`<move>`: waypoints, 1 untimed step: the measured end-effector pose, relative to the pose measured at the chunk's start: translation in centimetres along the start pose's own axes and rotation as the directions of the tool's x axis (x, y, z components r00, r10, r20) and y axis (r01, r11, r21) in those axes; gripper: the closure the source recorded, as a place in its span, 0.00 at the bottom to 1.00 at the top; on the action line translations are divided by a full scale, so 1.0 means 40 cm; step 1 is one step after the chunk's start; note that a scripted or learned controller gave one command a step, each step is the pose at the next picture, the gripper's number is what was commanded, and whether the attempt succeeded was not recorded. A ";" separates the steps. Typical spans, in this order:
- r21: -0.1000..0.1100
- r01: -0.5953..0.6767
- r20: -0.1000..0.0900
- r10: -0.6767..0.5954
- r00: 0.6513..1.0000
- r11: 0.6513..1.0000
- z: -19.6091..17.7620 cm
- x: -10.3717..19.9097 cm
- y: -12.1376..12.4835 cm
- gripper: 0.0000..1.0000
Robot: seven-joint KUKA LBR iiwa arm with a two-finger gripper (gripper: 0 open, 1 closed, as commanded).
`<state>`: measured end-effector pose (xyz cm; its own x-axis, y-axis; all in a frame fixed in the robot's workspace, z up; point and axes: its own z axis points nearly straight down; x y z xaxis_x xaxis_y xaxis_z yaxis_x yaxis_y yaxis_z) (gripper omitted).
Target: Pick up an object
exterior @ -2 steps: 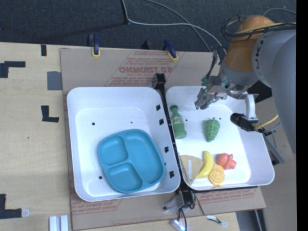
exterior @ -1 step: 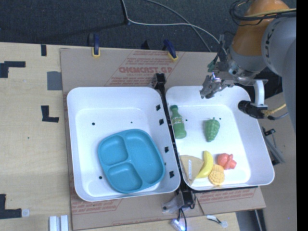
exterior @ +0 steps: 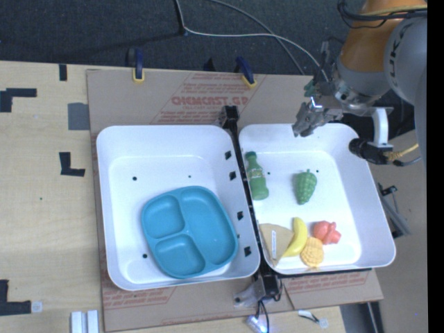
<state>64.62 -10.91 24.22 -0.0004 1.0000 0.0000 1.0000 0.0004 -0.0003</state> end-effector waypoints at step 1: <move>0.003 0.003 -0.001 -0.003 1.000 1.000 0.036 0.133 0.008 1.00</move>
<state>64.96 -5.59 22.77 -0.0036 1.0000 0.0010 1.0000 0.0037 -0.0032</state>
